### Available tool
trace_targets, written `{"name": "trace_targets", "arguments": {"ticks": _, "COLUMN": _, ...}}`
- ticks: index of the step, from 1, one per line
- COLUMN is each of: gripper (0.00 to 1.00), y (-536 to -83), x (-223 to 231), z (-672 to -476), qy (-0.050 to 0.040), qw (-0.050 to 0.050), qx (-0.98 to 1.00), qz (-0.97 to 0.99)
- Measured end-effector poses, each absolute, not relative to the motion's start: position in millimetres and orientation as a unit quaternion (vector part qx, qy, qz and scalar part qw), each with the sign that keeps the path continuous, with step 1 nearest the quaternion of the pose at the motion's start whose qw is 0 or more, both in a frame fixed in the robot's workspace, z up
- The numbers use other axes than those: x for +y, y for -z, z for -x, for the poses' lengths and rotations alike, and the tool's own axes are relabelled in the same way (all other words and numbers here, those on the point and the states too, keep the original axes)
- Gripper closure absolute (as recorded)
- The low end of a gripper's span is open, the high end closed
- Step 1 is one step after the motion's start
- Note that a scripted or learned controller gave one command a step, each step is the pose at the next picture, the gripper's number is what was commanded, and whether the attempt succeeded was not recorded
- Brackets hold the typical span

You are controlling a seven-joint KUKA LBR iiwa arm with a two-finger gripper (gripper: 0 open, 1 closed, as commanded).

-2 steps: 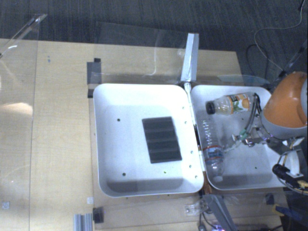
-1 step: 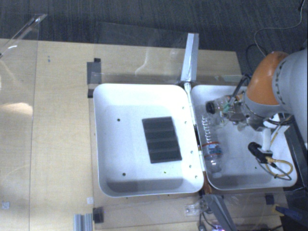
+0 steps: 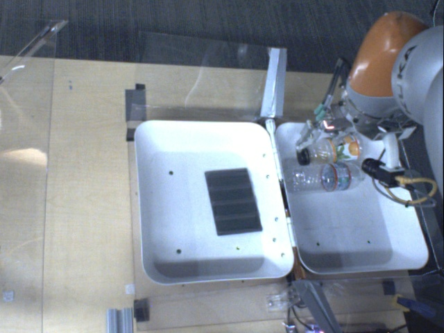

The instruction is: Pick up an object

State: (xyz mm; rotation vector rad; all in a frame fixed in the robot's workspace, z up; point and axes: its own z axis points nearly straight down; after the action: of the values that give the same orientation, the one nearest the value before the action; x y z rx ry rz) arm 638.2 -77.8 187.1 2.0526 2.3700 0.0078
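A: Near edge first: worktop (image 3: 69, 255), then left bin (image 3: 159, 186) w/ a dark ribbed pad (image 3: 233, 200).

B: And the right bin (image 3: 361, 241)?

A: Two clear bottles at its far end, the lower one (image 3: 326, 177) w/ a blue label, the other (image 3: 329, 150) lying just past it.

B: Claw (image 3: 326, 125)?

A: Right over the far bottle, poss. touching. Can't tell if it's open or gripping.

B: Then drop straight, center on the body, close slow. Round plastic prob. rolls.

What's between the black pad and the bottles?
In the camera view: bare floor of the left bin, then both bins' adjoining rims, between the black pad and the bottles.
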Motion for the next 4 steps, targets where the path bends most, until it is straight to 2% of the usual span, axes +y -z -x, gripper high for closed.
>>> {"name": "trace_targets", "arguments": {"ticks": 1, "gripper": 0.0, "y": -87, "x": -116, "z": -663.2, "qy": -0.0025, "qw": 0.004, "qx": 0.777, "qz": -0.629}}
{"name": "trace_targets", "arguments": {"ticks": 2, "gripper": 0.0, "y": -88, "x": -118, "z": -632.6, "qy": -0.0028, "qw": 0.004, "qx": 0.814, "qz": -0.581}}
{"name": "trace_targets", "arguments": {"ticks": 3, "gripper": 1.0, "y": -102, "x": -116, "z": -635.7, "qy": -0.0057, "qw": 0.007, "qx": 0.815, "qz": -0.58}}
{"name": "trace_targets", "arguments": {"ticks": 4, "gripper": 0.0, "y": -102, "x": -116, "z": -635.6, "qy": -0.0056, "qw": 0.007, "qx": 0.815, "qz": -0.58}}
